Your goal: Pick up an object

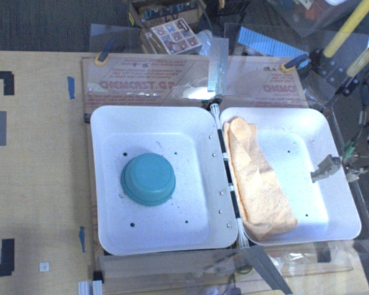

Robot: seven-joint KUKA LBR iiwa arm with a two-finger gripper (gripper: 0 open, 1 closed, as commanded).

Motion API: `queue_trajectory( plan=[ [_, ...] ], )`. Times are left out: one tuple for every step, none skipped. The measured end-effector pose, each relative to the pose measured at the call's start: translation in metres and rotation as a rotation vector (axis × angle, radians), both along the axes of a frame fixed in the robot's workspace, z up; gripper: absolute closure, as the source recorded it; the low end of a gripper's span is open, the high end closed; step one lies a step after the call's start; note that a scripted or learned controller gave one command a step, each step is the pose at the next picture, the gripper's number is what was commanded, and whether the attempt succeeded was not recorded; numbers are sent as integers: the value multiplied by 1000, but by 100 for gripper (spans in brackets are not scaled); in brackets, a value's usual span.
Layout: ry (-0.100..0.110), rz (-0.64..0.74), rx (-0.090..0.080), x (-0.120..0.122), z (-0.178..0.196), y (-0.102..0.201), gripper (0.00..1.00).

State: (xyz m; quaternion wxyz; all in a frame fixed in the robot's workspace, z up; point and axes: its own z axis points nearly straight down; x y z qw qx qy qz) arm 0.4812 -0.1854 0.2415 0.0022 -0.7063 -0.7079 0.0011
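Note:
A teal bowl [149, 178] lies upside down in the middle of the left bin [111, 125]. A pale orange cloth [256, 180] is stretched along the left side of the right bin [307, 131], from its far corner to its near edge. My gripper [330, 166] hangs over the right rim of the right bin. It is well to the right of the cloth and apart from it, and nothing shows in it. Only a grey tip and some small parts of it are visible at the edge of the view.
A clear plastic sheet with tape and clamps [190, 82] lies behind both bins. Boxes and clutter [172, 23] sit beyond the bench. A yellow pole [353, 17] slants at the top right. The wooden benchtop [37, 165] extends to the left.

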Motion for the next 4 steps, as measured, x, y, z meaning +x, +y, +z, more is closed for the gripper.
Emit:
queue_trajectory(
  plan=[
    [2,-172,0,-1,-17,56,0],
    [-2,-264,-4,44,-8,26,0],
    [1,-256,-2,61,-137,79,0],
    [-1,-195,-3,130,-142,51,0]
  ],
)
